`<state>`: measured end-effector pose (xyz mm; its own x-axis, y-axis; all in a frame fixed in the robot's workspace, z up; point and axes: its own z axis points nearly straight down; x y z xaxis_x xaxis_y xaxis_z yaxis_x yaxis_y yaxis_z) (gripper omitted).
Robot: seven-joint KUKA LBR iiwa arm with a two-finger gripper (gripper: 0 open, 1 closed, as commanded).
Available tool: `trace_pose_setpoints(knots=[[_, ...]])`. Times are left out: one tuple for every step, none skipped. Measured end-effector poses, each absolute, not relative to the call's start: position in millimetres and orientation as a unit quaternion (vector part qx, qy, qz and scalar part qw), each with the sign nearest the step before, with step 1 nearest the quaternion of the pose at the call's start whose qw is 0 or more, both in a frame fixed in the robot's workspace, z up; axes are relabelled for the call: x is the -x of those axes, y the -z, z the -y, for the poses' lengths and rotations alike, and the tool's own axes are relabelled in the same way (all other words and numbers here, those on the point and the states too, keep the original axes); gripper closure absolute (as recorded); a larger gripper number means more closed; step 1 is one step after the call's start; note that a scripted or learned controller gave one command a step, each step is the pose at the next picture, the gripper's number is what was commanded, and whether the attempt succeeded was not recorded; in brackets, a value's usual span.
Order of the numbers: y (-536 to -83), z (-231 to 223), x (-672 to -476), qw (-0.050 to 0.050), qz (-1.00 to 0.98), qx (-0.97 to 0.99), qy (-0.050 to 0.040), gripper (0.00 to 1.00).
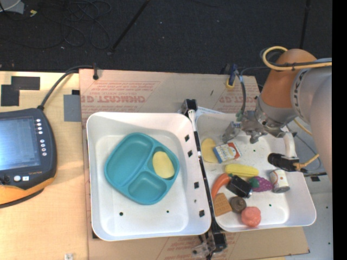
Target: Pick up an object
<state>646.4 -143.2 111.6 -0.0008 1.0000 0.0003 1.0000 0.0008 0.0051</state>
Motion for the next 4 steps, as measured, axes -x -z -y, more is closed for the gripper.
trace_pose_setpoints(knots=[[-92.8,115.9,-595.6,0.005,-0.706,-0.708,-0.0033,0.0],[-91.4,141.7,-647.0,0.003,-0.708,-0.706,-0.0016,0.0],[-102.1,142.0,-646.5,0.003,-0.708,-0.706,-0.0015,1.0],[-101.4,141.9,-646.2,0.003,-0.708,-0.706,-0.0011,0.0]])
